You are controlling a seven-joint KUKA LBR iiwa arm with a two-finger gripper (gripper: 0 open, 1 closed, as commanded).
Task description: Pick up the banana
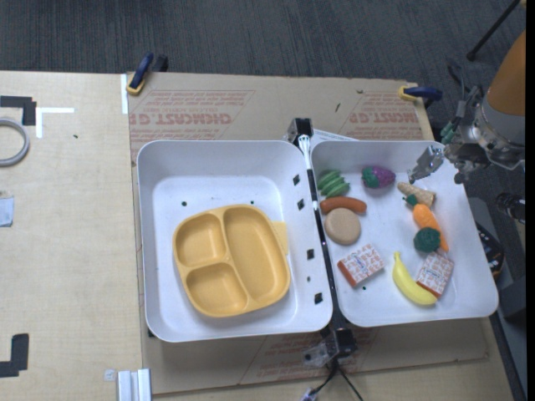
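From above, my gripper hung over the right bin's far edge, toward one o'clock of that bin, and whether it was spread or closed I could not tell. The banana lay near the bin's five o'clock corner, well apart from me, with a red-and-white packet touching it at three o'clock and a second packet near at nine. As I judged it, coming down there could catch the right-hand packet instead, or the curved banana could roll out of my grip.
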